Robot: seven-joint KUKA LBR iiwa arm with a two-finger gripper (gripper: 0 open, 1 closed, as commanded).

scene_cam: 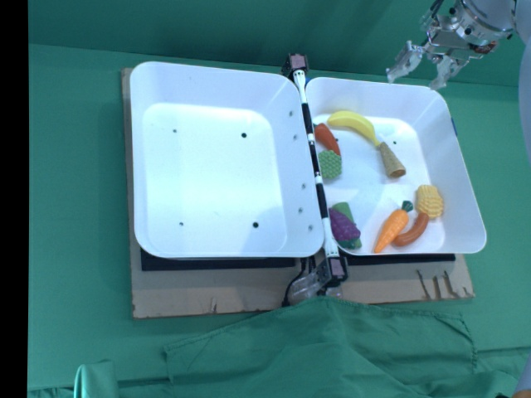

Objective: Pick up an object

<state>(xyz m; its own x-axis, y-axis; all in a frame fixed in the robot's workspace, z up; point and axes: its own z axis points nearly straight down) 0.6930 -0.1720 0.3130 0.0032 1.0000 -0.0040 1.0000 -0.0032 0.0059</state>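
Note:
The right bin (452,152) holds several toy foods: a yellow banana (355,126), a red strawberry-like piece (327,138) above a green ridged piece (330,165), an ice cream cone (392,161), purple grapes (343,225), an orange carrot (392,229), a yellow corn (429,201) and a reddish sausage (412,230). My gripper (421,70) hangs high above the right bin's far edge, at the upper right. Its two fingers are spread apart, open, with nothing between them.
The left bin (217,168) lies beside the right one, joined by a black-and-white bar (313,164). Both rest on a cardboard sheet (216,297) over green cloth. A rumpled fold of green cloth (332,347) rises at the front.

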